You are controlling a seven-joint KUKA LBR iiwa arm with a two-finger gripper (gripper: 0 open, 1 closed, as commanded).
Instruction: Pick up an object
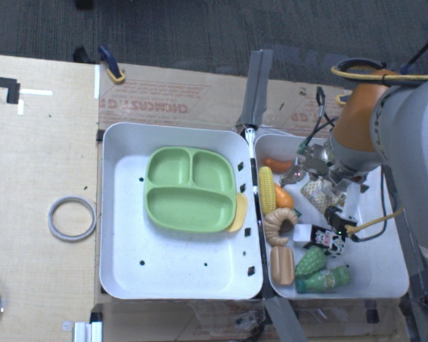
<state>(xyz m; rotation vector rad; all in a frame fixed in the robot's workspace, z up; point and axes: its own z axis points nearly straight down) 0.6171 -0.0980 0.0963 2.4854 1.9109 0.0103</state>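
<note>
Objects for picking lie crowded in the right white plastic bin [381, 284], and the end effector [323, 183] hangs low over that bin's far half, reaching in from the right on the grey arm with its orange wrist band [360, 118]. To its near left lie a yellow toy corn cob [266, 190] and an orange round toy [283, 198], with a red-orange toy [278, 164] further off on the same side; nearer the camera than the end effector sit a tan ring-shaped doughnut toy [279, 226], a toy hot dog in a bun [282, 265] and two green knobbly toys [317, 270]. Judging by the clutter along the bin's left wall, the arm hovers here to choose among tightly packed pieces. Well to the left, the other white bin [120, 255] holds a pale green divided plate [191, 189], and a grey tape ring [72, 217] rests on the counter [32, 154]. Cables and wrist housing mask the tool, so whether it is apart or together cannot be told, nor whether the pale patterned item [316, 194] beneath it is touched.
</note>
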